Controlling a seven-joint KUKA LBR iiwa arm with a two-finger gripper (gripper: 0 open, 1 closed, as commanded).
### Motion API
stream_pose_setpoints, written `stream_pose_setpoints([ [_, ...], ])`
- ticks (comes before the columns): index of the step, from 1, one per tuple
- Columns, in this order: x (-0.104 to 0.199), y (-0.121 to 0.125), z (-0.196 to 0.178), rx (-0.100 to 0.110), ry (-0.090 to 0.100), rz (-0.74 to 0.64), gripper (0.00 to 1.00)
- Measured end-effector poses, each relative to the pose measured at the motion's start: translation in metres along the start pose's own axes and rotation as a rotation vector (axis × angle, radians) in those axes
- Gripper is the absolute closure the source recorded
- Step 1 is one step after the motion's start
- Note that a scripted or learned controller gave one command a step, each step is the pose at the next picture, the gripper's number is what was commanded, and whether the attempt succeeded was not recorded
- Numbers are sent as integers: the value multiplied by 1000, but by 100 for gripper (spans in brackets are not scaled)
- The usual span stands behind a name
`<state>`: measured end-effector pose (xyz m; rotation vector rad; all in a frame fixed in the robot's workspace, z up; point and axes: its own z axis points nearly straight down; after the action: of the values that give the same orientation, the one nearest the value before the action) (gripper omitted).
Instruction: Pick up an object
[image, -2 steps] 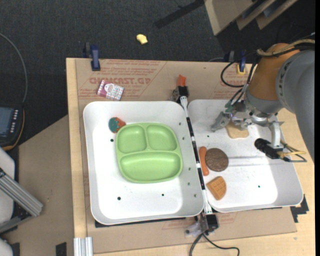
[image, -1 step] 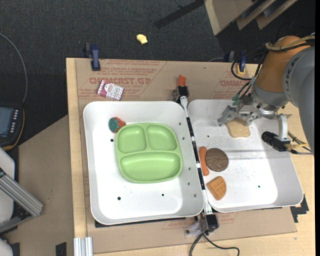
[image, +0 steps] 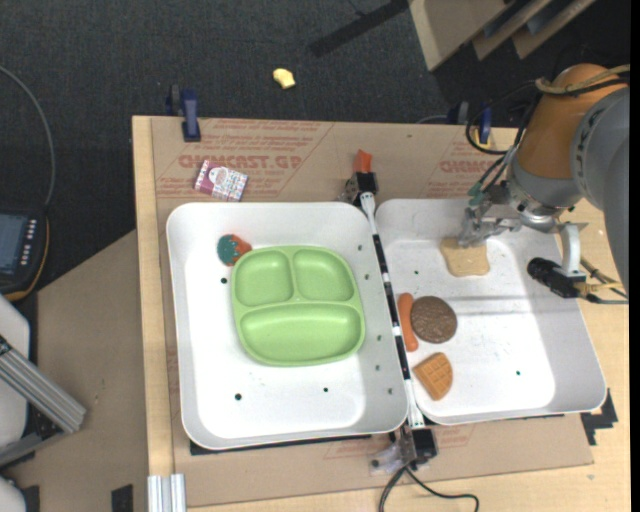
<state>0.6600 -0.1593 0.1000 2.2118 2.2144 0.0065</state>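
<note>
My gripper (image: 476, 226) hangs low over the back of the right bin (image: 520, 400), under the grey wrist and its orange band. It is right at the far edge of a tan, bread-like slab (image: 467, 262) lying on the bin floor; whether they touch I cannot tell. Nearer the front lie a brown round disc (image: 433, 318), a thin orange stick (image: 407, 322) along the left wall, and an orange waffle-like piece (image: 434, 374).
The left bin (image: 200, 400) holds a green divided plate (image: 296, 304) and a small red and teal object (image: 233, 248). A pink packet (image: 220, 180) lies on the board behind the bins. A black clamp (image: 362, 186) sits where the bins meet.
</note>
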Motion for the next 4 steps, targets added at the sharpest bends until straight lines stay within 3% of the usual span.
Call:
stream_pose_setpoints([
  [1, 0, -1, 1, 2, 0, 0, 0],
  [2, 19, 1, 14, 9, 2, 0, 0],
  [3, 18, 4, -1, 0, 0, -1, 100],
  [4, 18, 4, 1, 2, 0, -1, 0],
])
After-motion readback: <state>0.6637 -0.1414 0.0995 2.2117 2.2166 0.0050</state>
